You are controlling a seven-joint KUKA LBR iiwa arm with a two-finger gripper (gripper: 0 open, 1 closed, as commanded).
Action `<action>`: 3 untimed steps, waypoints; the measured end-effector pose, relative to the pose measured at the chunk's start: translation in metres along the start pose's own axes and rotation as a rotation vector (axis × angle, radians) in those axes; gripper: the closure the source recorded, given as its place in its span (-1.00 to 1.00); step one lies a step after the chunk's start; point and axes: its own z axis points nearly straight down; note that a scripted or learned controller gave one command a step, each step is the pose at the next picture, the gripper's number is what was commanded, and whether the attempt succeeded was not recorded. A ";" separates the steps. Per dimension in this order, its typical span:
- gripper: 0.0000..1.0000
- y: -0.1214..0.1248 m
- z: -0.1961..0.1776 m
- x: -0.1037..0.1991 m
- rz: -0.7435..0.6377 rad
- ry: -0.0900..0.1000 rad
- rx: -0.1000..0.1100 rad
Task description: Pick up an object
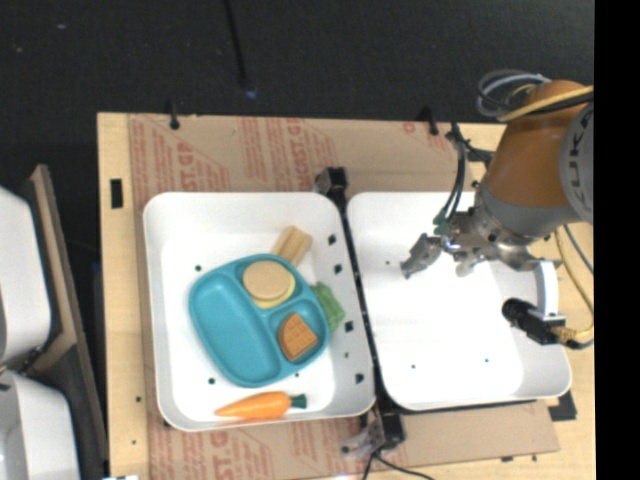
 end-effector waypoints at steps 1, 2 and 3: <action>-1.00 0.011 0.051 -0.025 0.002 0.000 0.005; -1.00 0.016 0.021 -0.026 0.000 -0.001 -0.002; -1.00 0.016 0.021 -0.051 0.001 -0.001 0.000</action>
